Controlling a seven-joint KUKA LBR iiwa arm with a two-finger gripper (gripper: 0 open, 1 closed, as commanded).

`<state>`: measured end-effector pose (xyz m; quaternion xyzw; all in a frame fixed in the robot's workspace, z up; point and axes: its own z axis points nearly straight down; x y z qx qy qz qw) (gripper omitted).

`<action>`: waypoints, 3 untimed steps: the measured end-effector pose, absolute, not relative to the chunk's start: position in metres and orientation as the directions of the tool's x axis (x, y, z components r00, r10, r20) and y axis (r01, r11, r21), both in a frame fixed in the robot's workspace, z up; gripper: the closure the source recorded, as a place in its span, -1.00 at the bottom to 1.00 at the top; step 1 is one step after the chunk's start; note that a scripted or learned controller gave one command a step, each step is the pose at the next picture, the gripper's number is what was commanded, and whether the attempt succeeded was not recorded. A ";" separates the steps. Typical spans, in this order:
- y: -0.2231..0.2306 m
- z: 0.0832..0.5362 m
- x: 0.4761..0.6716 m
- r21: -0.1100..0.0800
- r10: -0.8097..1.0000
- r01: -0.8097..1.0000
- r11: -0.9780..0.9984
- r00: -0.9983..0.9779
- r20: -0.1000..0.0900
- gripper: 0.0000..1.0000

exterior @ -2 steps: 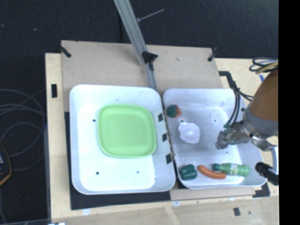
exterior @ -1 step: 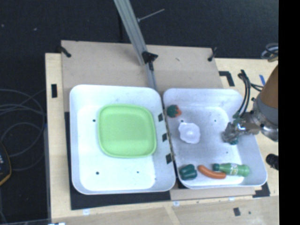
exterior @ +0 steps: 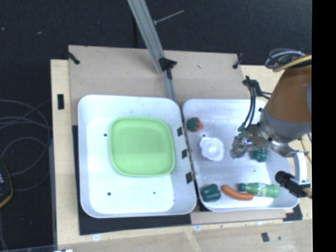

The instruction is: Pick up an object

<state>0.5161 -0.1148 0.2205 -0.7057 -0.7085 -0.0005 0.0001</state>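
Dark floor surrounds a pale wooden bench [exterior: 126,62], and some cables lie on the floor at the left edge of the frame. Two white bins sit side by side on the bench. On the left bin [exterior: 94,193] lies a light green plate [exterior: 142,146], flat, near the bin's middle. A grey pole [exterior: 149,33] comes slanting down from the top of the frame and ends just above the place where the two bins meet.

In the right bin [exterior: 220,109] there are several small things. A small green and orange piece [exterior: 194,123] lies in its upper left part. A white cup [exterior: 211,148] is a little below it, toward the middle. Along the lower edge lie a dark green block [exterior: 210,192], an orange carrot [exterior: 237,193] and a green bottle [exterior: 260,189] on its side; the carrot and the bottle are touching or almost touching.

At the right of the frame the arm [exterior: 289,104] reaches in, and the gripper [exterior: 240,146] is low in the right bin, just right of the cup. A small teal thing [exterior: 258,154] is just beside it. Whether the tool is open, closed or holding something, I cannot tell
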 end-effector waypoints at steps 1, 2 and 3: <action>-0.069 0.233 0.529 0.002 1.000 1.000 0.004 -0.004 0.001 1.00; -0.028 0.233 0.540 0.000 1.000 1.000 0.003 -0.003 0.001 1.00; 0.021 0.237 0.540 0.000 1.000 1.000 0.004 -0.004 0.001 1.00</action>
